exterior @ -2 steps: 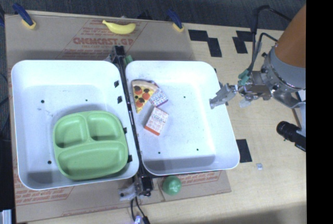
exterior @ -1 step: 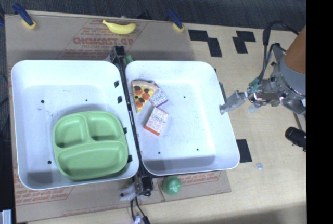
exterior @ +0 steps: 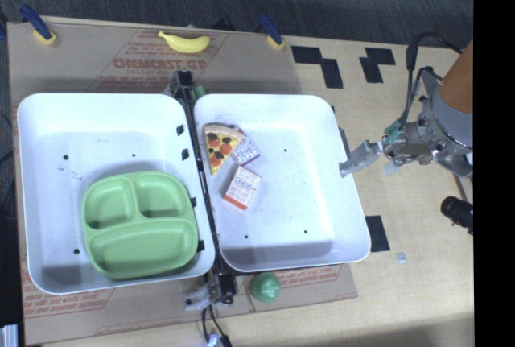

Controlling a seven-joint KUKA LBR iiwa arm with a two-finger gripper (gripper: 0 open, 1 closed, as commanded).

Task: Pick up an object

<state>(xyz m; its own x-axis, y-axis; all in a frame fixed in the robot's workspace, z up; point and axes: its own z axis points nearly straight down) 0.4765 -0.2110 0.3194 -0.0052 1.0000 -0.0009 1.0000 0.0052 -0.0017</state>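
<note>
In the right bin, near its left wall, lie a toy pizza slice, a small pale packet touching it, and an orange and white box just below. My gripper hangs outside the right bin, just past its right rim, at about the height of the pizza slice. It points left toward the bin and nothing is seen in it. The left bin holds a green divided plate.
A yellow banana lies on the cardboard behind the bins. A green ball rests on the cardboard in front of the right bin. Blue clamps pin the cardboard's back edge. Black markers dot the bench at right.
</note>
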